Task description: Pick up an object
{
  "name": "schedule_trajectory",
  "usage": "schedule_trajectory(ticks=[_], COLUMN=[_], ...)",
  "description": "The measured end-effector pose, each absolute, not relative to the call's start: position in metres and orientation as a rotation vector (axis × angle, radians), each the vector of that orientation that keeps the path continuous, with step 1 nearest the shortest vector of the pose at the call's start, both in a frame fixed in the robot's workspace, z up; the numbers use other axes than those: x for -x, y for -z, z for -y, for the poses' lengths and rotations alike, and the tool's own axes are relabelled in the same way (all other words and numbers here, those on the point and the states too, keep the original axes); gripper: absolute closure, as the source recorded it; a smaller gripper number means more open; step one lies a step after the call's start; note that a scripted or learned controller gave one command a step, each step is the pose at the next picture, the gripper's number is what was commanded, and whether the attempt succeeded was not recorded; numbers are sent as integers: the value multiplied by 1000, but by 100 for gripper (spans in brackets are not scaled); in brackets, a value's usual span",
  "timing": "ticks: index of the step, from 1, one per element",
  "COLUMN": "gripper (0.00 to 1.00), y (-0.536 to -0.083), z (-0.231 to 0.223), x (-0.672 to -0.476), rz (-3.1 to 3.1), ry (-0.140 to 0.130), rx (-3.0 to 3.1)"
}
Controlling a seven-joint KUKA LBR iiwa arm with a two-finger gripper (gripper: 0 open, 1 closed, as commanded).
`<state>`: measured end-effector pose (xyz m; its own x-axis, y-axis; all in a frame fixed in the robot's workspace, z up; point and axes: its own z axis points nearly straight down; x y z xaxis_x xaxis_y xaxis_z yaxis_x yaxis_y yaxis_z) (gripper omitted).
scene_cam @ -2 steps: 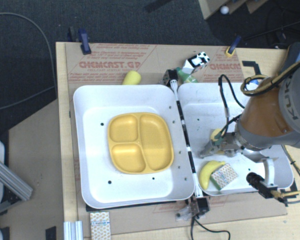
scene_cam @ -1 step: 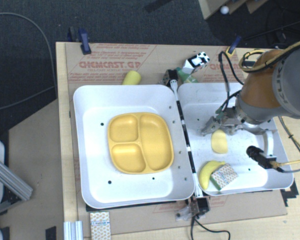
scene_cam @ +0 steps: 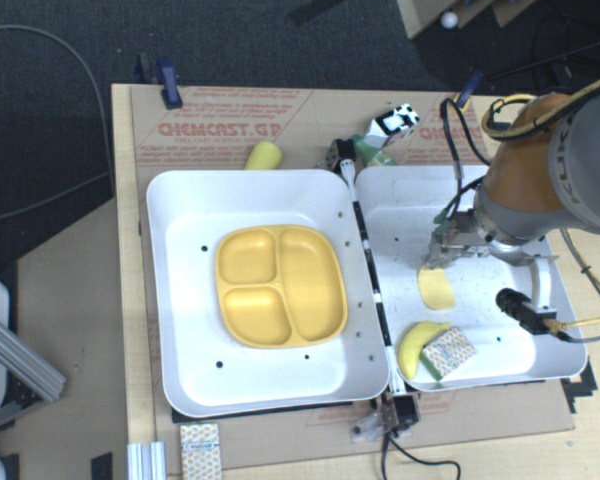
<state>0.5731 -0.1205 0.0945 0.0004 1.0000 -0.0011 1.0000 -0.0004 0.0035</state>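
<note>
Camera view: left bin (scene_cam: 170,268) holds a yellow tray (scene_cam: 280,286); right bin (scene_cam: 400,193) holds a banana (scene_cam: 416,344); hand (scene_cam: 450,251) state unclear.

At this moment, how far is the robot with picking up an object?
Done: the arm has reached into the right bin, and the gripper is just above a pale yellow piece. In hand: nothing can be seen between its fingers. Left: the grasp and lift. The yellow piece, the banana and the small sponge all lie on the bin floor.
</note>
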Motion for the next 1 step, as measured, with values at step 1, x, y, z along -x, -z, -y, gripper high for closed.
schedule_trajectory(ticks=[1], gripper=[0], y=[-94], z=[120], x=[-573], rz=[-2219], ry=[-3], rx=[-2220])
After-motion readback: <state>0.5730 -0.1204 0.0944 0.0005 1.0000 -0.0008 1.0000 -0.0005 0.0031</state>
